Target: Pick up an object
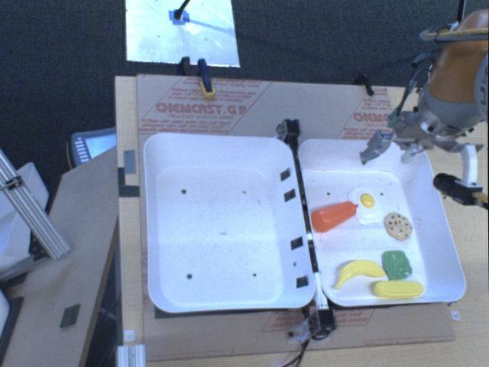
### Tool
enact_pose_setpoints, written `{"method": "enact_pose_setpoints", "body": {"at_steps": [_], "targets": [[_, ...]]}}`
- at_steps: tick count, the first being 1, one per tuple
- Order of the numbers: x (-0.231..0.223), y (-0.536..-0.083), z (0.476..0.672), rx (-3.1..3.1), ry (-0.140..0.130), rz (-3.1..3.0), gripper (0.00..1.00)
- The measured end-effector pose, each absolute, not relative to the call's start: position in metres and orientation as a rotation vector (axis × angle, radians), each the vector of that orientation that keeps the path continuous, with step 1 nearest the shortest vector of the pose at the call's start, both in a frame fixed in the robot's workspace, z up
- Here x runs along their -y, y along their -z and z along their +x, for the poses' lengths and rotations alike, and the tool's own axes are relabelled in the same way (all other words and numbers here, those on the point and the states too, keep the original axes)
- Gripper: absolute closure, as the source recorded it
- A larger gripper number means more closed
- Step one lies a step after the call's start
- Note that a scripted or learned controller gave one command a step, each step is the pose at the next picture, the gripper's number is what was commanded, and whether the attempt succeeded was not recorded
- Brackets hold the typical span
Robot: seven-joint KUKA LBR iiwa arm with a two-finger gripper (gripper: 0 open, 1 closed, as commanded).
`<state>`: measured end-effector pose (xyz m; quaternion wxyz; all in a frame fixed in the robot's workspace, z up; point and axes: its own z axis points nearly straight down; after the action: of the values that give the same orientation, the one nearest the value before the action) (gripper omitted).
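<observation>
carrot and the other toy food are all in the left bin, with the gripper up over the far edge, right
Not quite: the camera view shows the carrot and the other toy food in the right bin, not the left. The gripper is over the far edge, as you said.

Bright even overhead light, bins [221, 147] nearly blown out white. Glare on metal sheet [182, 21], far left and beyond gripper [391, 145]. Soft faint shadows under toys below gripper. Slightly grainy overall, arm a bit soft, dark floor murky.

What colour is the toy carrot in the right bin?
Orange-red. The carrot shows best in the camera view, lying beside the fried egg.
</observation>
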<state>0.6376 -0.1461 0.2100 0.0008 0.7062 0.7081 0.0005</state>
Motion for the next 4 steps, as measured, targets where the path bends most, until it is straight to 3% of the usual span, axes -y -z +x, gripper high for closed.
{"method": "enact_pose_setpoints", "body": {"at_steps": [1, 2, 3, 4], "targets": [[0.095, -0.331, 0.607, -2.225, -0.014, 2.205, 0.00], [0.068, -0.525, 0.599, -2.219, -0.021, 2.201, 0.00], [0.070, -0.526, 0.599, -2.227, -0.006, 2.207, 1.00], [0.013, -0.487, 0.578, -2.233, 0.001, 2.213, 1.00]]}}
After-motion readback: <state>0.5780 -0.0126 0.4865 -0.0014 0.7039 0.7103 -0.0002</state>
